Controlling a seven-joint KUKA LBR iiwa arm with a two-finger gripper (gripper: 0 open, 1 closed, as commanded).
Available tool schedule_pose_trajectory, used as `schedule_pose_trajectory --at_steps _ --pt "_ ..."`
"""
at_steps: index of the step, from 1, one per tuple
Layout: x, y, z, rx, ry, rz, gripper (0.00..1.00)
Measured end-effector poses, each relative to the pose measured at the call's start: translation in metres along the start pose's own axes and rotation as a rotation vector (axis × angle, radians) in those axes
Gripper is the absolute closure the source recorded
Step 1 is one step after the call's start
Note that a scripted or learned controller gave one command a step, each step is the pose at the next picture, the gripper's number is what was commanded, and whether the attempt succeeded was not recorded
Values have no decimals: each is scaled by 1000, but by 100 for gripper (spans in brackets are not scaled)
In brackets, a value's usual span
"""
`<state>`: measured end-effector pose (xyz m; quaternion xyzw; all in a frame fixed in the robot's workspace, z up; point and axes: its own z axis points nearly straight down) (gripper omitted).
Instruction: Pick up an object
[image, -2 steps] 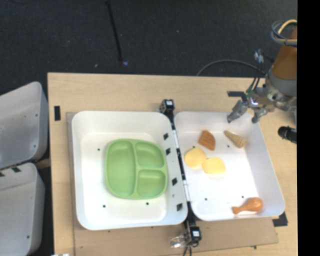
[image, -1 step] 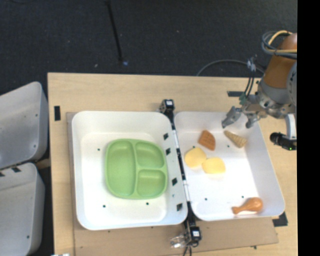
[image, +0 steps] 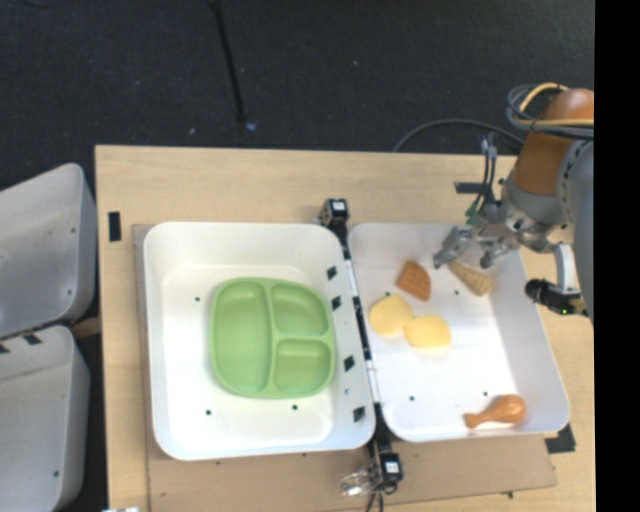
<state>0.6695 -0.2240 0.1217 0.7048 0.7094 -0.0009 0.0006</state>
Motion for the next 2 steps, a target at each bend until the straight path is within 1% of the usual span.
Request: schedule_pose_trajectory --at_steps 1,2 --pt "-1 2 -15 -6 -5 -3 100" --pt "-1 2 -59 -6 0 2 100"
